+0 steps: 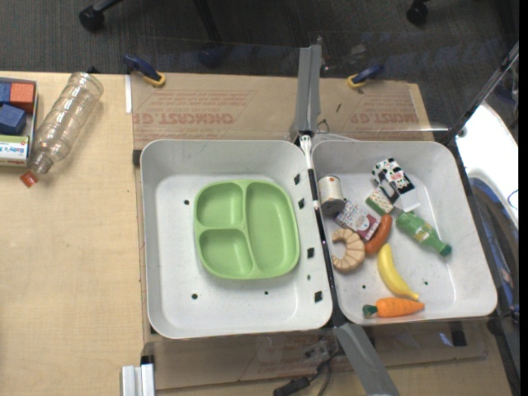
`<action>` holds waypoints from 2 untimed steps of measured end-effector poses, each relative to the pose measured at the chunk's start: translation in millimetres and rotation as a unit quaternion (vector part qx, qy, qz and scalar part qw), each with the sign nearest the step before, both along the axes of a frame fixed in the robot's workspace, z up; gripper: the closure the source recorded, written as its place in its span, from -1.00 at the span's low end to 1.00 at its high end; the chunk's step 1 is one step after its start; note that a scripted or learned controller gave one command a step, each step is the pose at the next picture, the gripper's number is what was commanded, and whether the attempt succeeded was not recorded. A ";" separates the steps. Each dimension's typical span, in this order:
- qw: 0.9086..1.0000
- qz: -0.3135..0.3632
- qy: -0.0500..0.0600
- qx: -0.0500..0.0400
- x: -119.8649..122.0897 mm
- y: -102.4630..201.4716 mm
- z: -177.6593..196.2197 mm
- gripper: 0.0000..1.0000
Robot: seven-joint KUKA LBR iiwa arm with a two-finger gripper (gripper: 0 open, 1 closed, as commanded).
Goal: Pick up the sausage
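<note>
The sausage (pixel 379 233) is a short red-orange link lying at a slant in the middle of the right bin (pixel 470 221). It touches a croissant-like pastry (pixel 348 249) on its left and lies just under a small pink packet (pixel 355 216). A green bottle (pixel 422 231) rests to its right, and a yellow banana (pixel 394 274) lies just below it.
The right bin also holds a small can (pixel 330 190), a black-and-white cow toy (pixel 391 176) and a carrot (pixel 394 308) near the front wall. The left bin (pixel 165 221) holds a green divided plate (pixel 246 228). A clear plastic bottle (pixel 64 120) and coloured blocks (pixel 16 106) lie on the bench at left.
</note>
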State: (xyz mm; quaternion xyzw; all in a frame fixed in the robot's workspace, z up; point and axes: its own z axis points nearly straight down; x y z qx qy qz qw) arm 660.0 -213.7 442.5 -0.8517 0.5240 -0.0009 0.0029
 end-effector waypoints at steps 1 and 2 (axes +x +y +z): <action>0.992 0.125 0.000 -0.001 -0.5 2.9 0.4 1.00; 0.974 0.225 -0.001 -0.001 0.3 5.6 -0.4 1.00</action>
